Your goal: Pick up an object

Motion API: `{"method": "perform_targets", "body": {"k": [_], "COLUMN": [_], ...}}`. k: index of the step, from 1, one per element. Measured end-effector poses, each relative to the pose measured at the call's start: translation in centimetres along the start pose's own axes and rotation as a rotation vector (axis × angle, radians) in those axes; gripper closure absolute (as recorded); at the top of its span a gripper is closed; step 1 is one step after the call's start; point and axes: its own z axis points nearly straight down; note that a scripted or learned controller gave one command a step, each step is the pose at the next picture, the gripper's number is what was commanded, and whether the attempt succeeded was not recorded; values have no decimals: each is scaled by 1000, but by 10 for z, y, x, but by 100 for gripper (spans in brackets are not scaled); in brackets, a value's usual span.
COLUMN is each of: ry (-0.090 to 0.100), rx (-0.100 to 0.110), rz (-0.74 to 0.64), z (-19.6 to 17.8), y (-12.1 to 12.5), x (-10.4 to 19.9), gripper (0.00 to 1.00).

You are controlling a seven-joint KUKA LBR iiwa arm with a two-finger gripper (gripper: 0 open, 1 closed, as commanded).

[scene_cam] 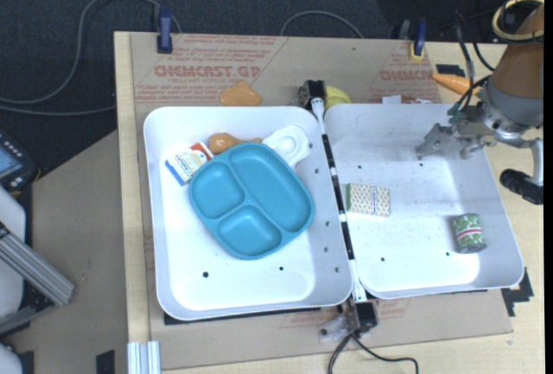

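1. We're seeing the end effector (449, 139) hanging over the top right of the right bin (406, 269), fingers looking splayed wide with nothing between them, though it's a bit blurry.
2. A small green-banded can (467, 232) is lying near that bin's right wall, and a patterned packet (368, 199) is sitting near its left edge.
3. The left bin (173, 269) is carrying a blue divided tray (250, 199).
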Motion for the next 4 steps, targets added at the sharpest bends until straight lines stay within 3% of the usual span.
{"method": "perform_targets", "body": {"k": [1,2,3,4], "ry": [-5,4,-4,2], "rx": [-12,7,-8,8], "rz": [0,4,0,8], "z": [-80,7,-50,-25], "y": [39,-17,39,-69], "x": [-1,1,8,-2], "gripper": [0,0,0,0]}}
